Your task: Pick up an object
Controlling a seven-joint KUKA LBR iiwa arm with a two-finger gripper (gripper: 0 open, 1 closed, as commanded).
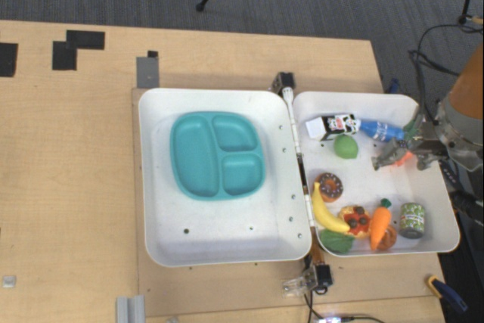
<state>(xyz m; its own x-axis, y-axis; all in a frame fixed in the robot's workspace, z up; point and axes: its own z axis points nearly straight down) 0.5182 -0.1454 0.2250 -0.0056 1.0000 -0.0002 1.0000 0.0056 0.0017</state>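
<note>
- No toy is pinched; the nearest, a small orange-red plastic piece (406, 157), lies just beneath the two-finger gripper (393, 155) in the right white bin (446, 238).
- Its fingers look spread.
- The blue plastic bottle (380, 131) just behind could deflect a finger.
- The round green ball (346, 147) further left could roll if nudged.

Glossy teal plastic tray (218, 155), matt wooden bench (68, 185).
</note>
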